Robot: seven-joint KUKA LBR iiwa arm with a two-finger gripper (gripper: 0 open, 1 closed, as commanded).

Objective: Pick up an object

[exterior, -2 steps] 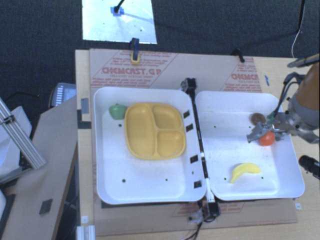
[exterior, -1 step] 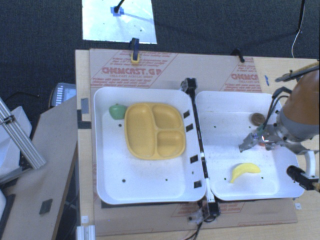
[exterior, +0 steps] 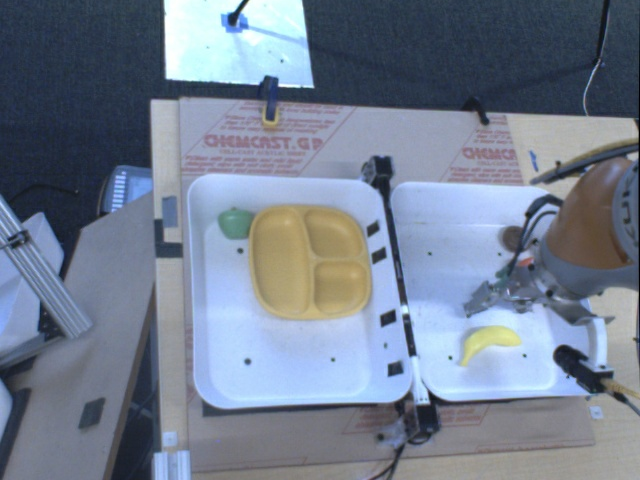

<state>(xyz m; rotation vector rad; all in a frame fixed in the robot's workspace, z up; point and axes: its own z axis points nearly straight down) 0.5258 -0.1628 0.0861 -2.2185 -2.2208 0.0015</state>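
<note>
A yellow banana lies on the floor of the right bin, near its front wall. My gripper hangs just behind the banana, a short way apart from it and with nothing seen in its hold. The grey arm with its orange band reaches in from the right edge. A small brown object lies behind the gripper, partly hidden by the arm's cables. In the left bin a green round fruit rests against the back left edge of a yellow divided tray.
The ridge between the two bins carries black clips. Brown cardboard lies under both bins. A shiny metal sheet lies on the dark floor behind the bench.
</note>
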